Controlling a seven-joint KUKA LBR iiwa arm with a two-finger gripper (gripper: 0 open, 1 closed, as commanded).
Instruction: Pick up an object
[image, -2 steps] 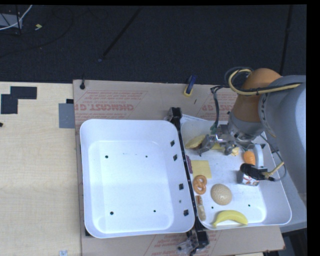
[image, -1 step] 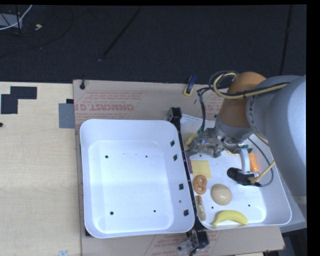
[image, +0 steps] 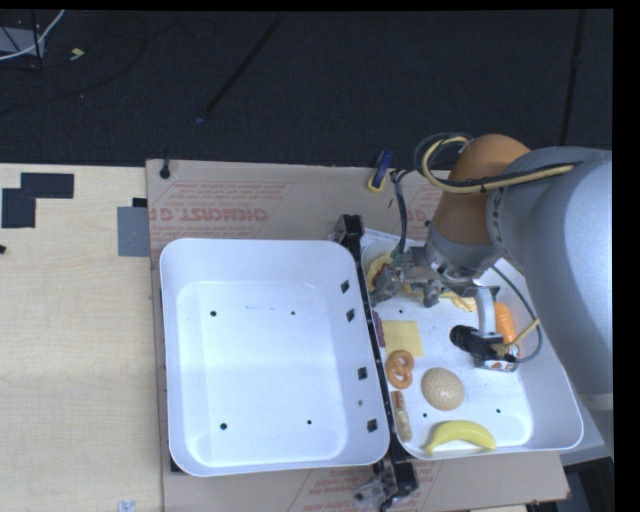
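My gripper (image: 408, 282) is low over the far left part of the right bin (image: 545, 420). It sits beside a yellow curved piece (image: 379, 271) near the bin's wall; I cannot tell whether they touch. Just in front of it lies a flat yellow square (image: 403, 337). Further forward are an orange pretzel (image: 400, 368), a tan round roll (image: 442, 388) and a yellow banana (image: 461, 436). An orange carrot-like piece (image: 505, 322) lies to the right, under the arm.
The left bin (image: 190, 300) stands against the right one, with a black divider (image: 365, 330) between them. A small brown stick (image: 402, 411) lies by the right bin's left wall. The grey arm (image: 570, 260) covers the right bin's far right side.
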